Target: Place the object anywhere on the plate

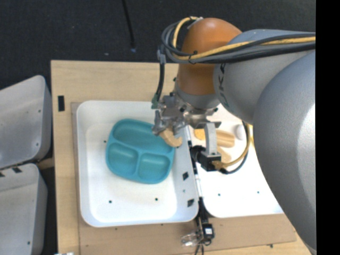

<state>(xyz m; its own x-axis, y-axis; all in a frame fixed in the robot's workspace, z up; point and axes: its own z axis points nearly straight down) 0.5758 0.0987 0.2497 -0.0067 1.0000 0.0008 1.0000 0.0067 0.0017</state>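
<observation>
Object: a small tan piece (171,137), lying at the plate's upper right edge, right under the tool. I cannot name it more closely from this view.
Plate: a teal divided plate (139,151) with three compartments, lying flat in the left bin (95,195), toward the wall that bin shares with its neighbour.
Tool: the tool (169,127) hangs from the orange band (204,47) of the arm, its tip over the plate's right rim. I can't tell whether it is wide, narrow or gripping; the wrist body hides the tip from the camera.
Object relative to tool: the tan piece shows just below and touching the tool's lower end, or nearly so. I judge it may be in the grip, but I won't claim that, since I can't see it clasped.
Object relative to plate: it overlaps the rim at the upper right corner, near the divider wall, not over the middle of any compartment.
Why the arm stands so: it reaches in from the right across the right bin (239,195), so the plate's near edge is the first part it meets.
Other pieces: more tan pieces (226,140) lie in the right bin, beside a black fitting (206,160) on the tool.
My reading of the step: delivery over the plate, at the release point or just short of it.
Risk: placed this close to the rim, the piece could tip off into the bin.
</observation>
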